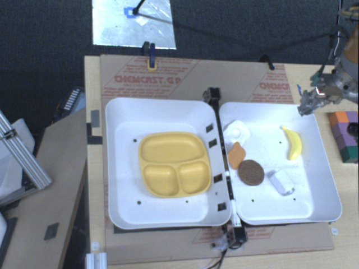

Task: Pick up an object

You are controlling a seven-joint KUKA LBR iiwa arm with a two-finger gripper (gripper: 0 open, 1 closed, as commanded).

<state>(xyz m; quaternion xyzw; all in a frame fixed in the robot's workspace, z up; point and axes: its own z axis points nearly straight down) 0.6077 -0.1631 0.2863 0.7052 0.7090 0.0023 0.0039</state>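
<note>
Objects for picking lie in the right bin point(322, 203), while the left bin point(120, 150) holds a yellow divided plate point(171, 162) with three compartments, sitting near the middle of that bin's floor. The two white bins rest side by side on the tabletop point(185, 74), whose cardboard sheet carries red print along its far edge, and a yellow-and-blue clamp point(150, 56) grips that far edge toward the left. A black seam of clips point(219, 161) runs between the bins. In the right bin, close to its left wall, sits a small white item point(237, 131), and just nearer the front edge lies an orange piece point(236, 155), apart from the white one or barely meeting it; I cannot tell which. A brown round disc point(251, 172) lies next to the orange piece's front right, touching or nearly so. A pale clear item point(282, 182) lies just right of the disc. A yellow banana point(293, 143) lies toward the bin's far right part, well apart from the others. The pincer point(307, 106) hangs over the right bin's far right corner, above the rim; whether it is wide or narrow I cannot tell, and nothing shows in its grip. Coloured blocks point(346, 134) sit at the tabletop's right edge.
</note>
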